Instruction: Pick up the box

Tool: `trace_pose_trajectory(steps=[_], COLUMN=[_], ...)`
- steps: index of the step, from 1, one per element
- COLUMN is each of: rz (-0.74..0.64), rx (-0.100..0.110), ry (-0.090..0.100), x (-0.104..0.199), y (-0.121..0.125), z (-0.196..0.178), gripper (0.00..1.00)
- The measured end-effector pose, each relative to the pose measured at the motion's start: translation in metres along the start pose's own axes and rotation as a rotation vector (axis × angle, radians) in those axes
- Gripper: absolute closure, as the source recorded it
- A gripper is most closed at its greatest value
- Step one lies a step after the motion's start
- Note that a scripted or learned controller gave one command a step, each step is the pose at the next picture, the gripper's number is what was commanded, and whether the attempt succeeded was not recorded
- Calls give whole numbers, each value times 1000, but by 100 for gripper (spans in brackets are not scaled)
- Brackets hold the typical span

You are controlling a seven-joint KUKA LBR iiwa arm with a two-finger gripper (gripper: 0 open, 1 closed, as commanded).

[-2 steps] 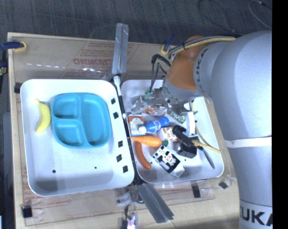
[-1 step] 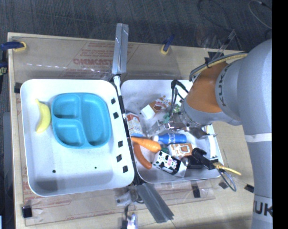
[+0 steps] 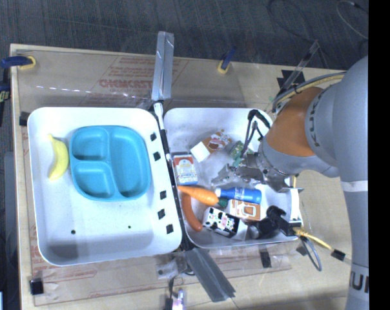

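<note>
Left white bin [image 3: 46, 231]: yellow banana [image 3: 58, 157] by its left wall, beside a blue three-compartment plastic tray [image 3: 110, 161]. Right white bin [image 3: 182, 118]: small red-and-white box [image 3: 185, 169], orange carrot [image 3: 196, 194], blue-labelled bottle [image 3: 239, 194], black-and-white patterned packet [image 3: 220, 221], clustered. Grey arm's gripper [image 3: 237, 170] low among this clutter.

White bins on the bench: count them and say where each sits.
2. The left bin holds a blue divided tray and a banana. The right bin adjoins it, cluttered with small items, with the arm's wrist above it.
</note>
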State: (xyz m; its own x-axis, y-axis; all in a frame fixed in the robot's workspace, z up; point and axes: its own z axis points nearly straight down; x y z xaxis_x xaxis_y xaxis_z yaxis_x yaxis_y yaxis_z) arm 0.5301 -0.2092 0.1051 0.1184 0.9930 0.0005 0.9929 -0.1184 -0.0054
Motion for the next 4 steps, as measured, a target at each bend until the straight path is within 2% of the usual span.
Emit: trace_pose_trajectory(steps=[1, 2, 3, 4], rz=[221, 215, 215, 209], rx=[-1, 7, 7, 14], ry=[-4, 0, -1, 0], x=[47, 48, 48, 49], y=[41, 40, 40, 40], z=[15, 9, 9, 3], gripper=[0, 100, 0, 100])
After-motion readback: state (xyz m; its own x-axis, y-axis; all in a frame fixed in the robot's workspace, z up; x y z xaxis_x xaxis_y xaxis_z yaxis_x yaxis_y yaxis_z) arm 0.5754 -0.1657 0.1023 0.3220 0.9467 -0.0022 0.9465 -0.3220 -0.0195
